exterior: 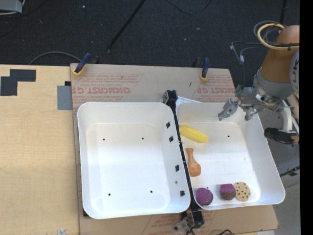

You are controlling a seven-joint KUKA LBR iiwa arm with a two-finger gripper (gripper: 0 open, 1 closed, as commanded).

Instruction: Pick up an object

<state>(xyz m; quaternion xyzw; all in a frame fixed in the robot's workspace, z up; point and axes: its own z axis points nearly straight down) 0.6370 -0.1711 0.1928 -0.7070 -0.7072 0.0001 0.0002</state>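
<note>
In the right bin lie a yellow corn cob, an orange gourd-shaped piece, a purple round piece, a dark purple block and a speckled cookie. My gripper hangs over the bin's far right corner, above and to the right of the corn. Its two grey fingers are spread apart with nothing between them.
The left bin sits beside the right one, a black divider between them. Both rest on a cardboard sheet held by blue and yellow clamps. A wooden bench top lies to the left.
</note>
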